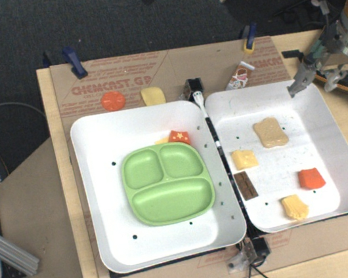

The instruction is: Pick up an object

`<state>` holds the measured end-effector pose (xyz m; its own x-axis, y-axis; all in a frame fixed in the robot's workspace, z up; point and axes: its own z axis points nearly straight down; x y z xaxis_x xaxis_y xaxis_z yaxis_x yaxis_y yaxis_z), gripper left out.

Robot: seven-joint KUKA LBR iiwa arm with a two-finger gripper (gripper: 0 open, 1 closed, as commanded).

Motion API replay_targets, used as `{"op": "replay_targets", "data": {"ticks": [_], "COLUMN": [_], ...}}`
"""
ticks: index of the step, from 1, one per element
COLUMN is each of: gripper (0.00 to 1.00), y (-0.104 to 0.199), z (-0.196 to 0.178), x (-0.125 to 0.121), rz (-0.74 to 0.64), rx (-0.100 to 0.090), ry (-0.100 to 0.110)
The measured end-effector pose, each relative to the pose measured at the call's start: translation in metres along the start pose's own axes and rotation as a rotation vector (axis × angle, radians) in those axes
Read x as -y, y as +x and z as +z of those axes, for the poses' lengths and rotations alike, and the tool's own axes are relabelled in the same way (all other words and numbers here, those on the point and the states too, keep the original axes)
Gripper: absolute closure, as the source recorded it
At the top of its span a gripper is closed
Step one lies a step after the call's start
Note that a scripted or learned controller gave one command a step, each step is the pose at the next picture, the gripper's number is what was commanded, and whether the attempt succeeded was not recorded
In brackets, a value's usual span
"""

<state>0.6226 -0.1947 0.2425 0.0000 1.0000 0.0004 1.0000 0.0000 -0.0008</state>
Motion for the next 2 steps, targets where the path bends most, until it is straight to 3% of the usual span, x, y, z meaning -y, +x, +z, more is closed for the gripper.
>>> {"op": "replay_targets", "data": {"ticks": [1,2], "gripper": [0.0,0.0], "y": [-0.031,0.029], "z": [0.112,0.161], "x": [0.078,0.148], "rz": [0.007,0.001], "rx": [-0.004,-0.006], "ry": [0.014,0.01]}}
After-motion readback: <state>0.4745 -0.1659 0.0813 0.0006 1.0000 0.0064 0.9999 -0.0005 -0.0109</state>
